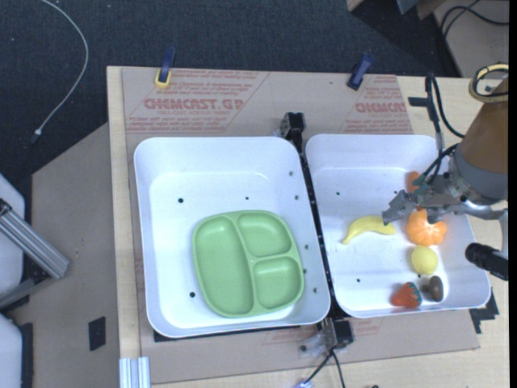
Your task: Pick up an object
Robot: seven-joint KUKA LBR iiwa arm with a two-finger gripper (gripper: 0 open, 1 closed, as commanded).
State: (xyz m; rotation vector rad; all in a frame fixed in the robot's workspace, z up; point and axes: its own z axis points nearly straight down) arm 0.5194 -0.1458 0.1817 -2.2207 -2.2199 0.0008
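One claw [420, 207] hangs low in your right bin [363, 156]; you cannot tell how wide it is parted or whether it has hold of anything. The orange [426, 229] sits just under it, seemingly touching. The banana [367, 229] lies beside it toward the left bin [161, 168], which holds a green tray [247, 262]. Lemon [424, 259] and strawberry [405, 296] lie beyond the orange.

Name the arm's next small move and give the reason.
Probably a short drop straight down. The pincer hangs in the right bin just above the orange, with the banana to its left, and nothing shows between its fingers.
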